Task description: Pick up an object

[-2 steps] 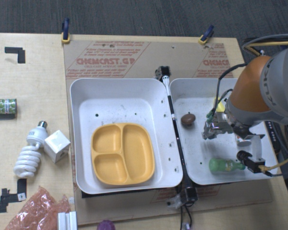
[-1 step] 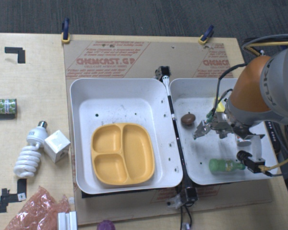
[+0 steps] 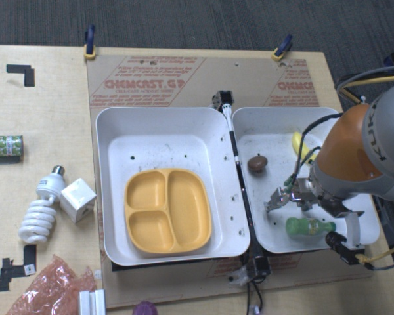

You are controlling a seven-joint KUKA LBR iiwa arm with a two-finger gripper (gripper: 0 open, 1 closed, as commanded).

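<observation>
On the bench far left, outside the bins, lie a small green can (image 3: 7,147) on its side, a white spiral light bulb (image 3: 40,211), a small white cube-shaped box (image 3: 78,199) just beside the bulb, and a crumpled pink mesh bag (image 3: 49,289) at the lower edge.

The left white shallow bin (image 3: 111,143) holds a yellow plastic plate with 3 compartments (image 3: 168,210), lying flat toward the bin's near side.

The right white shallow bin (image 3: 249,126) holds 3 things: a small brown round object (image 3: 257,163) near the bin's left wall, a yellow object (image 3: 299,143) partly hidden behind the arm's cable, and a green plastic bottle (image 3: 306,226) lying on its side toward the near rim.

The grey arm with its orange band (image 3: 351,151) reaches in from the right. Its metal two-finger gripper (image 3: 276,201) is low inside the right bin, pointing left. Whether the jaws are parted or closed cannot be told from this angle, and nothing is seen between them. The green bottle lies just beside the gripper, on its near side and slightly to the right; contact cannot be told. The brown object sits apart, up and to the left of the fingertips.
</observation>
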